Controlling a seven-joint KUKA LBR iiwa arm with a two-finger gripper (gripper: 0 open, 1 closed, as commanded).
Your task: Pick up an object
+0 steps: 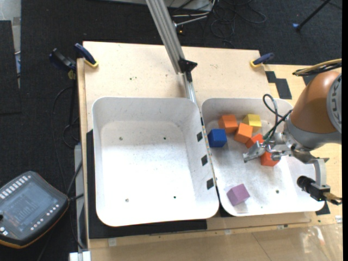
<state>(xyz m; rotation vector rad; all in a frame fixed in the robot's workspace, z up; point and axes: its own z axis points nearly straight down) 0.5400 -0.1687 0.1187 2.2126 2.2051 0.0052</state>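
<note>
Hand low in right bin, pale bench, dark floor

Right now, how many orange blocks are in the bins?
3, all in the right bin: one beside the yellow block, one just below it, one at the gripper. More may be hidden under the arm.

One fixed camera — overhead, slanted, both bins.

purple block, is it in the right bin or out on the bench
In: the purple block lies on the floor of the right bin, near its front rim.
</note>
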